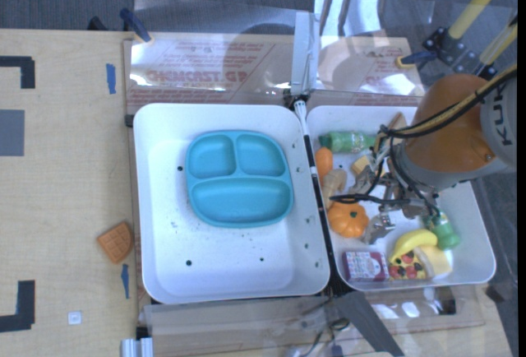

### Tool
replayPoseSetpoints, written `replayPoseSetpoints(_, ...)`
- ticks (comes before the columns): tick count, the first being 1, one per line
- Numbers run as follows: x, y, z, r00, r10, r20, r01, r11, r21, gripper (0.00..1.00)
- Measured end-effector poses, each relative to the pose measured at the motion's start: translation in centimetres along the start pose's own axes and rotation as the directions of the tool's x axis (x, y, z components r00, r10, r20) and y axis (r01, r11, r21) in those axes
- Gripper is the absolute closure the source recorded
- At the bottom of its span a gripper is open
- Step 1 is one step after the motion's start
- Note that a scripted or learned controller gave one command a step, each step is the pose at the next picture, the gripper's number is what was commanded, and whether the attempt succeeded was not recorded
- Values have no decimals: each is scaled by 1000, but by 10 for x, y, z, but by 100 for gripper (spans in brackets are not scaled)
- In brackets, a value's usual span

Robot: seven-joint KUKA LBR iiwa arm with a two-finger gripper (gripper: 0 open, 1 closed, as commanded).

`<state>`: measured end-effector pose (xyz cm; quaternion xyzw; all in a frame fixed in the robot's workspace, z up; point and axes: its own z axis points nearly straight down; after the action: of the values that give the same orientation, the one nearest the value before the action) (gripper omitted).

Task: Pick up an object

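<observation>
Reaching into the right bin (481,261), the tool (386,220) hangs beside the orange pumpkin (348,220); whether it is apart or together cannot be told. Cables hide neighbouring items.

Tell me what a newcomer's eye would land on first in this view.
The blue divided plate stands out first, lying alone in the middle of the left bin. Next comes the arm's orange band, hanging over the right bin, which is crowded with small toy foods: an orange pumpkin near its left wall, a yellow banana toward the front and a green bottle at the back.
</observation>
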<state>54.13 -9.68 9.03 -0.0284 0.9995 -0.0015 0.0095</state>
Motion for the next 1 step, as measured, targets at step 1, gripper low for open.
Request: replayPoseSetpoints(1, 4, -1, 0, 985, 171, -5, -171, 985, 1, 0)
